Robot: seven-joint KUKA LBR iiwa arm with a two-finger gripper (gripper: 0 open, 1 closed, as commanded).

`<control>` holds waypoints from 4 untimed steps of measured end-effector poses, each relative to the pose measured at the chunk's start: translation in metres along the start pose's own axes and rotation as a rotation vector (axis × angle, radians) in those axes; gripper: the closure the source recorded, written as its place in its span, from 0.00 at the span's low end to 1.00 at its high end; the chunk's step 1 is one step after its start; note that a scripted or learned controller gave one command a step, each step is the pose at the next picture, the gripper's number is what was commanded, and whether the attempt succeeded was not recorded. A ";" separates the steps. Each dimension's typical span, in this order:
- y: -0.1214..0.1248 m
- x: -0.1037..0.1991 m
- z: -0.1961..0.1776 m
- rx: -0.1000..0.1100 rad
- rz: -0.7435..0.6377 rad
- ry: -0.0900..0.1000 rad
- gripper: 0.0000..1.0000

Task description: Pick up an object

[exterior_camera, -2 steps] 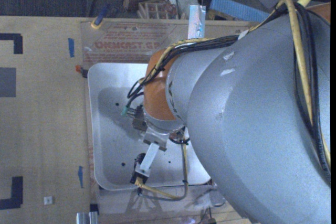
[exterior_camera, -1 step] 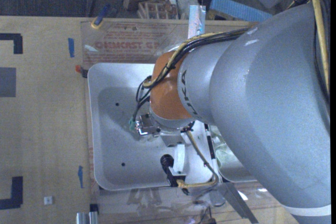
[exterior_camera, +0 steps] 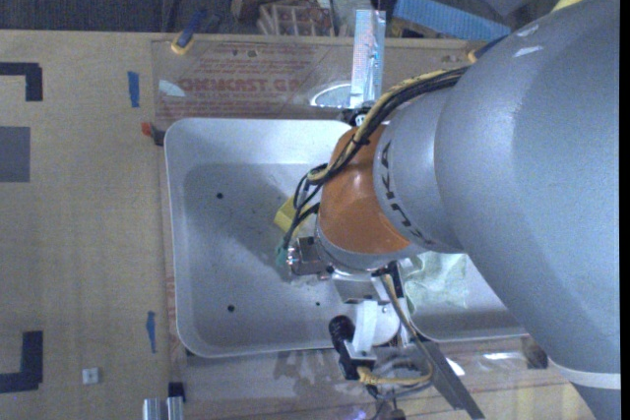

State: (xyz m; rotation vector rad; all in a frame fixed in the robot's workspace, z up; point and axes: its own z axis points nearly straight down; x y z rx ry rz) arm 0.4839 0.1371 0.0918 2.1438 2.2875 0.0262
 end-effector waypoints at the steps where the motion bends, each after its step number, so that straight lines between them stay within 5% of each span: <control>1: 0.046 0.070 0.001 -0.002 0.023 -0.003 1.00; 2: 0.094 0.050 0.002 0.014 -0.123 0.003 1.00; 3: 0.049 0.006 0.001 0.007 0.278 0.000 1.00; 4: 0.070 0.084 -0.027 0.017 0.371 -0.011 1.00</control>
